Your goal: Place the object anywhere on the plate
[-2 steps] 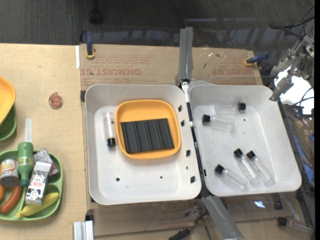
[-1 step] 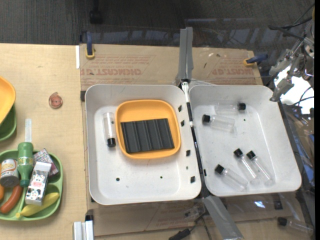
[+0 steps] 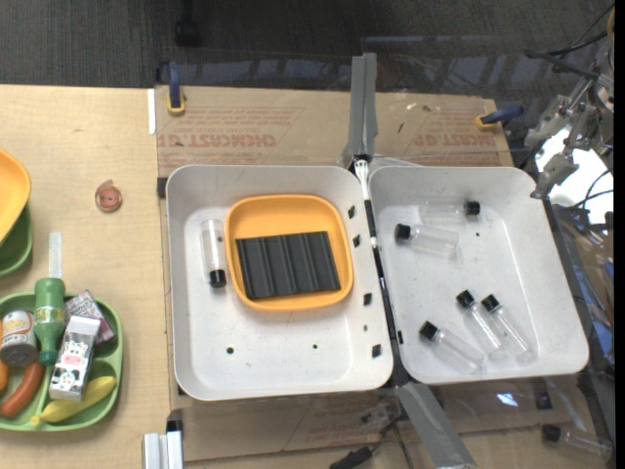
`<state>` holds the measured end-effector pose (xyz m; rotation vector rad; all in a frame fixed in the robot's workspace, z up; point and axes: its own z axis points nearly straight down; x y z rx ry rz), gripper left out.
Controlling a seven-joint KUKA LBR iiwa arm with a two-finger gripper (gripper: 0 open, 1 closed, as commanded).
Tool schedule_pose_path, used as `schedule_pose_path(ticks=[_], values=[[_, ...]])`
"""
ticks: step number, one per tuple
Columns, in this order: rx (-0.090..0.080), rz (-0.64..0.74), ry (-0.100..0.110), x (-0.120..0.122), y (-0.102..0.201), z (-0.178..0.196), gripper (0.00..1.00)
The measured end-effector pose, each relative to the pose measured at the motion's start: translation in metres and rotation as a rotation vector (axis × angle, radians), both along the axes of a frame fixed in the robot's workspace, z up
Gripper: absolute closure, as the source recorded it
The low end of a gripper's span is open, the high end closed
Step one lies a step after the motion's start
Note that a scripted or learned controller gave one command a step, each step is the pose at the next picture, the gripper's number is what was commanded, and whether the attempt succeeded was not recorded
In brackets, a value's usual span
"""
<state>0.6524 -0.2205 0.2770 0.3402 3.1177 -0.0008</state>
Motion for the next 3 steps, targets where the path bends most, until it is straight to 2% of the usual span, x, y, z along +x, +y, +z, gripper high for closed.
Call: schedule_pose_path(ticks=[1, 2, 3], values=[[0.000, 0.026, 0.001, -0.003, 0.000, -0.006, 0.00], [0.000, 0.140, 0.001, 0.003, 0.000, -0.016, 0.00], [-0.001, 0.241, 0.000, -0.011, -0.001, -0.001, 0.00]])
